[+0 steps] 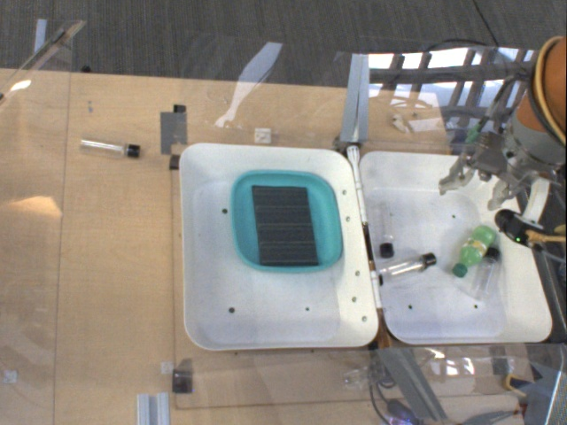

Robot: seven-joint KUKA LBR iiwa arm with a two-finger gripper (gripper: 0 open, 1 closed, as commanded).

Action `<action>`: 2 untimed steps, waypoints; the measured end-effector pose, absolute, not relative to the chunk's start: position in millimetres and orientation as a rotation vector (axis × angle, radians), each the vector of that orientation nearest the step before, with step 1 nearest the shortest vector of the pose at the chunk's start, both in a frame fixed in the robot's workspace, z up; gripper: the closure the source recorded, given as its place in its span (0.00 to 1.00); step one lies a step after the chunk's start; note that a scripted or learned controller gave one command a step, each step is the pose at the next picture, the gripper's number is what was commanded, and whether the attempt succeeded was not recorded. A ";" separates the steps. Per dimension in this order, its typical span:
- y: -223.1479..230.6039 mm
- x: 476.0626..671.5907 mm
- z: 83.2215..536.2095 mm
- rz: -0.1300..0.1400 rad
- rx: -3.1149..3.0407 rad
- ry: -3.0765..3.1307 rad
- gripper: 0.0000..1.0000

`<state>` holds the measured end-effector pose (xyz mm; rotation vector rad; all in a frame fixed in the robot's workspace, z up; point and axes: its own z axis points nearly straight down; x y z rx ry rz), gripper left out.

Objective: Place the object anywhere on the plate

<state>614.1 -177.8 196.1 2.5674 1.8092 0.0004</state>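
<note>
A green bottle [473,250] lay in the right bin [461,326], just below the jaws [483,173], untouched. Whether the jaws were spread could not be told. The teal plate [285,220] sat in the left bin [266,317].

I am counting two white bins: a left bin [204,326] and a right bin [461,330]. I am seeing one teal plate [241,204], and one dark pad [284,225] is lying on it. I am finding one green bottle [475,249], two clear vials [407,266] [108,149] with black caps, and one small black piece [385,250].
</note>
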 end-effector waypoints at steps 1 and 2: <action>-155.1 609.8 231.5 0.003 2.596 1.766 0.00; -182.0 631.0 233.5 0.000 2.605 1.754 0.00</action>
